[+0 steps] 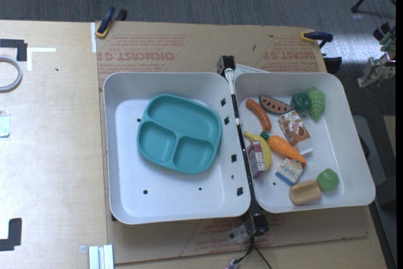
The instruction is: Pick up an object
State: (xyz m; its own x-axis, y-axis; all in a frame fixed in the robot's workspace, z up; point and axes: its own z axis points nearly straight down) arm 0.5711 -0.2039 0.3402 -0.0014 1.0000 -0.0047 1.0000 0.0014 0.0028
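Note:
The right bin (352,135) holds several toy foods. A red sausage (257,113) and a watermelon slice (276,104) lie at its back left, with green broccoli (310,102) to their right. A snack packet (294,128), an orange carrot (286,148), a yellow banana (267,154) and a purple packet (255,159) crowd the middle and left wall. A small box (289,171), a tan bread roll (305,193) and a green ball (327,180) sit near the front.
The left bin (126,192) holds a teal divided plate (179,133). Both bins rest on cardboard (164,50) clamped to the wooden bench. A pale metal fixture (378,69) stands off the bench at the right edge.

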